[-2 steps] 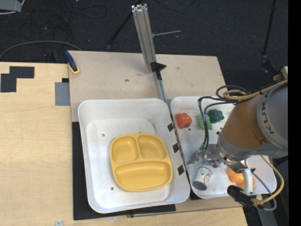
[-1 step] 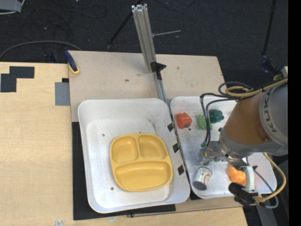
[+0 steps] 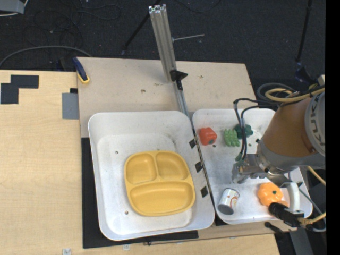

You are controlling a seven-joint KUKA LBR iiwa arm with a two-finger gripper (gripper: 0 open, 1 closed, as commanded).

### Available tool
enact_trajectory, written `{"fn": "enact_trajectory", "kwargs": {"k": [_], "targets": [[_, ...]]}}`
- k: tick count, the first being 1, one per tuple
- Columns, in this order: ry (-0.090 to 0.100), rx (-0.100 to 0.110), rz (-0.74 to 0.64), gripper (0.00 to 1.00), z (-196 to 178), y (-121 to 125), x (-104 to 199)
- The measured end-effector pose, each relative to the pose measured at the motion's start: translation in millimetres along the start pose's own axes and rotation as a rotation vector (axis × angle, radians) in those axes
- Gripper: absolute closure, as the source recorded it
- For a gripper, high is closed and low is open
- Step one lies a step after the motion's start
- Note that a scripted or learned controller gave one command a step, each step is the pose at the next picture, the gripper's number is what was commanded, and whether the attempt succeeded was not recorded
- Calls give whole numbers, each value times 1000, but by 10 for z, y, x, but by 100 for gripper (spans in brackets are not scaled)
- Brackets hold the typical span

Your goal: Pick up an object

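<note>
Two shallow white bins sit side by side on the table (image 3: 133,84), and the right bin (image 3: 212,185) serves as the landmark. Inside it, near its far left corner, lies a red object (image 3: 207,136); just beside that, further toward the middle of the far end, lies a green object (image 3: 231,137). A small silver can (image 3: 228,200) lies tilted close to the bin's near edge, and an orange object (image 3: 269,193) rests toward its near right corner. The hand (image 3: 243,172) hangs over the bin's middle, between the green object and the can, with nothing seen in it; how far it is open I cannot tell. Left of the right bin, the left bin (image 3: 106,142) carries a yellow divided plate (image 3: 158,183).
</note>
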State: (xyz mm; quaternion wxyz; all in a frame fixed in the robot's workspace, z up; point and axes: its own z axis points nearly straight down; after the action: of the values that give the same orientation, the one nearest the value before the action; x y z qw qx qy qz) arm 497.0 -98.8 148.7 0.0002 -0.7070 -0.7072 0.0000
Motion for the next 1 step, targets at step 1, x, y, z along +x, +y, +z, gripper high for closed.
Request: {"fn": "enact_trajectory", "kwargs": {"k": [1], "targets": [[0, -2, 0, 100, -475, -82, 15]]}}
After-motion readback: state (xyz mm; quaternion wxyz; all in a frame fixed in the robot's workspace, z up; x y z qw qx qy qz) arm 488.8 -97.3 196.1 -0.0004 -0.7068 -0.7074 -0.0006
